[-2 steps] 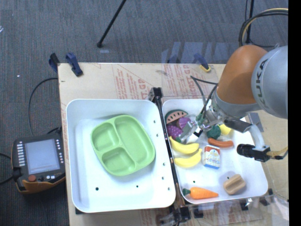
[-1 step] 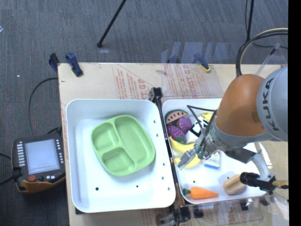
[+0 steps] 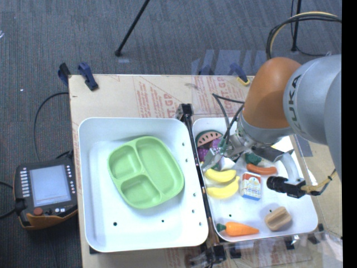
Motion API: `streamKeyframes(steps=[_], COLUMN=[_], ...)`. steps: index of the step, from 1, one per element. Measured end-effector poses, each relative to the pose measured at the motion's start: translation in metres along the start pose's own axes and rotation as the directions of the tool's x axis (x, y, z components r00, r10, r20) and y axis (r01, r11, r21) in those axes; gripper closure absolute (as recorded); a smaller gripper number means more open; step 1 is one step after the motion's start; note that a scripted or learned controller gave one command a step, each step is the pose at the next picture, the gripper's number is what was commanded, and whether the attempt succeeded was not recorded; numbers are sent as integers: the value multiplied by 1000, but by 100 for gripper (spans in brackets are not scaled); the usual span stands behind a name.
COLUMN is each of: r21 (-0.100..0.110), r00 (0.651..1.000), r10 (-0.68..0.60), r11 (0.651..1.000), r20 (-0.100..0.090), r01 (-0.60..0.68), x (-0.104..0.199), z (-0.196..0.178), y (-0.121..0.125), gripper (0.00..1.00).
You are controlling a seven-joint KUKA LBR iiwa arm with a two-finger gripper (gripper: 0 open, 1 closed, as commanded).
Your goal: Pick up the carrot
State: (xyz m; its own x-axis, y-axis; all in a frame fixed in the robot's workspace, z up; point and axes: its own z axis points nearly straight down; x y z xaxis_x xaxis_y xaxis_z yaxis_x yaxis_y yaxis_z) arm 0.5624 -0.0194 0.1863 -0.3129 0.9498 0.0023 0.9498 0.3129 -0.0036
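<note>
Nearest the camera, the carrot [image 3: 242, 228] lies on the floor of the right bin [image 3: 304, 205], close against its near rim. Its long axis runs almost straight across the view, with the green top at the view's left and the orange tip pointing to the view's right. A brown bread-like block [image 3: 278, 218] sits just beside the tip, slightly farther back.

Farther in come two yellow bananas [image 3: 222, 183] stacked one behind the other, and a small white carton [image 3: 251, 186] beside them. Beyond these, the end effector [image 3: 213, 159] hangs over the far-left part of the same bin, just above the farther banana.

So the carrot lies toward the camera from the end effector and a little to the view's right. The bananas stand between them, and nothing is being held. A grasp would likely close best across the carrot's short width.

Whether the end effector is spread or pressed together cannot be told: it is small and partly covered by the wrist. A red sausage [image 3: 261, 170] peeks from under the arm, and a dark round item [image 3: 206, 141] at the far corner is too unclear to name. In the left bin [image 3: 95, 149] rests a green divided plate [image 3: 146, 171].
</note>
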Motion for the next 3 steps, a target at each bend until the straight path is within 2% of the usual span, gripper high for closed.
streamKeyframes(steps=[1, 2, 3], r21=[9, 5, -7], r00=[977, 997, 992], r10=[211, -74, 125], r11=[977, 997, 992], r20=[-1, -5, 1], r01=[-211, 74, -125], x=[-45, -45, -43], z=[51, 102, -3], y=[-103, -108, -12], gripper=[0, 0, 0])
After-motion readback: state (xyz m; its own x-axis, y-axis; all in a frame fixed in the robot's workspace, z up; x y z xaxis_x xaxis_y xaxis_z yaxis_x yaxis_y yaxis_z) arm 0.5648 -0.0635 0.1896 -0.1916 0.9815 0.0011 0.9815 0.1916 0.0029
